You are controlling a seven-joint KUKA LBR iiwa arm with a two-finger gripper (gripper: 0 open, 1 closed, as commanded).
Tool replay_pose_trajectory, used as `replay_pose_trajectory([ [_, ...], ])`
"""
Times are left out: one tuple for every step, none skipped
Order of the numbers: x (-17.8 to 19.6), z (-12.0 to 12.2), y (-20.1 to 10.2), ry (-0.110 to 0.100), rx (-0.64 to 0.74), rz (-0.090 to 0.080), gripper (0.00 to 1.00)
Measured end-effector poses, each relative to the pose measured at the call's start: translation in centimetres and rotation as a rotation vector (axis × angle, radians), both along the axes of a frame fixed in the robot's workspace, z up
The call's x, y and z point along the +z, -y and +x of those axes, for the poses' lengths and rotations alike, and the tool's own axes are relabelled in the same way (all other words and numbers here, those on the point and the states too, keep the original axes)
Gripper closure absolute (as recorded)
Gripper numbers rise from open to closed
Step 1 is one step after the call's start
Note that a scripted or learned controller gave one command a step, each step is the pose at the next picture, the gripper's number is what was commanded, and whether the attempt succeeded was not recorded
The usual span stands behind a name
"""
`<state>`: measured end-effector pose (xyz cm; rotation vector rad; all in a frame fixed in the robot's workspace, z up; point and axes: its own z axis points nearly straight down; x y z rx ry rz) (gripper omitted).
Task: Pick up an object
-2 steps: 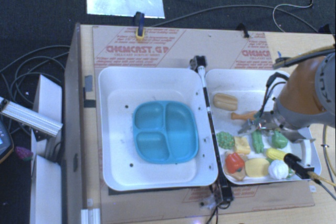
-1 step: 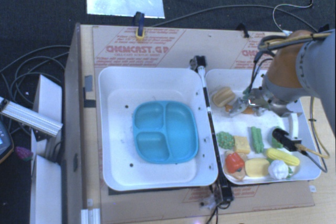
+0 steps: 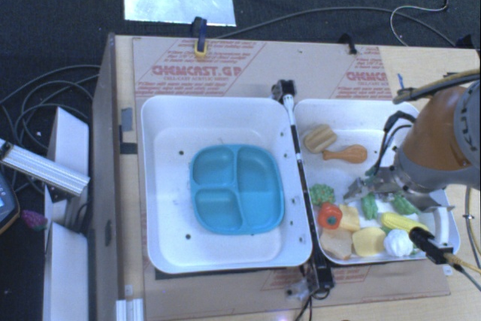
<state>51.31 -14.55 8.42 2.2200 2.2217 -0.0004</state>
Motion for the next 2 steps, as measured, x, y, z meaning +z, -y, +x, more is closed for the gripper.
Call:
replay_pose_trajectory([
  [1.1,0.2,-0.1,0.004,0.002,0.0,1.0],
  [10.1,-2.6,-10.3,0.003,0.004,0.002,1.0],
])
